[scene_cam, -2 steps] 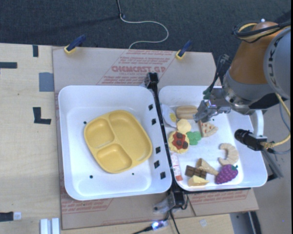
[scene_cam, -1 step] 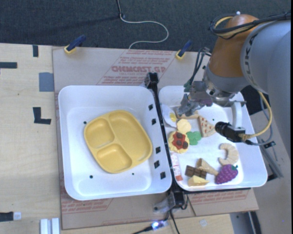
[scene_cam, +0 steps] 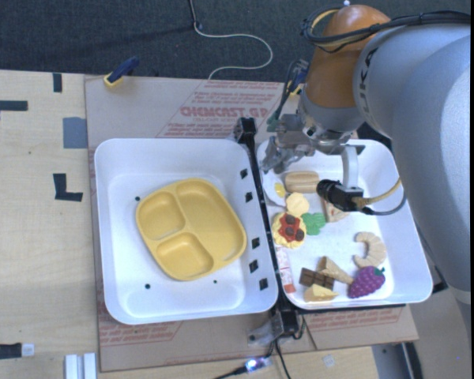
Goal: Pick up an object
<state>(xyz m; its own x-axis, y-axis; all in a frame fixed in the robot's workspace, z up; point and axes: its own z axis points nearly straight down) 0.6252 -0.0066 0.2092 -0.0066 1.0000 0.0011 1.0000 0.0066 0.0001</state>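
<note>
Camera view, looking down on two white bins side by side on a cardboard-covered bench.

Left bin (scene_cam: 110,212), centre-left of frame: one yellow divided tray (scene_cam: 191,227) with three compartments, lying flat and turned at a slant.

Right bin (scene_cam: 403,243), centre-right of frame: a cluster of toy food. Tan bread roll (scene_cam: 302,181) near the bin's upper left; below it a pale yellow piece (scene_cam: 298,204); a green piece (scene_cam: 314,222) just beside that; a pizza slice (scene_cam: 289,230) with red toppings touching the green piece. Toward the lower right: a curved tan croissant (scene_cam: 371,247), a purple grape bunch (scene_cam: 366,281), a brown chocolate piece (scene_cam: 314,277) and a yellow cheese wedge (scene_cam: 321,292) close together.

Arm (scene_cam: 411,77): grey with an orange band, entering from the upper right of frame, wrist over the upper left part of the right bin.

Gripper (scene_cam: 280,158): hangs just above the bread roll, by the divider between the bins. Whether it is spread or closed cannot be told; nothing is seen held.

Other: blue-and-yellow clip (scene_cam: 121,71) on the bench at upper left; white cable (scene_cam: 237,46) on the dark floor at top.
</note>
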